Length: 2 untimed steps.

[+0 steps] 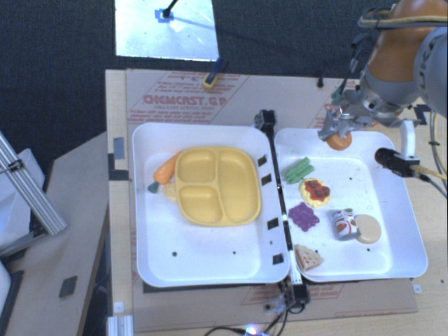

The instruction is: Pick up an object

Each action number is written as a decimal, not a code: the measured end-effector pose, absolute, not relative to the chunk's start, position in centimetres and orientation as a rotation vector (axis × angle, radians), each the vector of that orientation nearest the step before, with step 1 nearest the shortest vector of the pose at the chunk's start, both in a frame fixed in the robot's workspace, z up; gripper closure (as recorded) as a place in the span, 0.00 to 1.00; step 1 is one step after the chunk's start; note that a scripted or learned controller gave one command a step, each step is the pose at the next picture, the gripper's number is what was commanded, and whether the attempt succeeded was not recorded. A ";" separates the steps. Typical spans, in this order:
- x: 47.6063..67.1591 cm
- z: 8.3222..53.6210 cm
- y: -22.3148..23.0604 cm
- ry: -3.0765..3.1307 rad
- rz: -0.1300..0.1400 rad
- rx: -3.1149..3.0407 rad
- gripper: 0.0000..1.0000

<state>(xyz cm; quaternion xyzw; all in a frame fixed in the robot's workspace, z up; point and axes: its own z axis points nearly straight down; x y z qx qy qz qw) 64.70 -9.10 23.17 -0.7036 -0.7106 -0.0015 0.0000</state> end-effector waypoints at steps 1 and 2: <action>63.9 24.0 -4.1 -2.232 -0.004 -2.210 1.00; 63.3 24.4 1.7 -2.232 -0.005 -2.209 1.00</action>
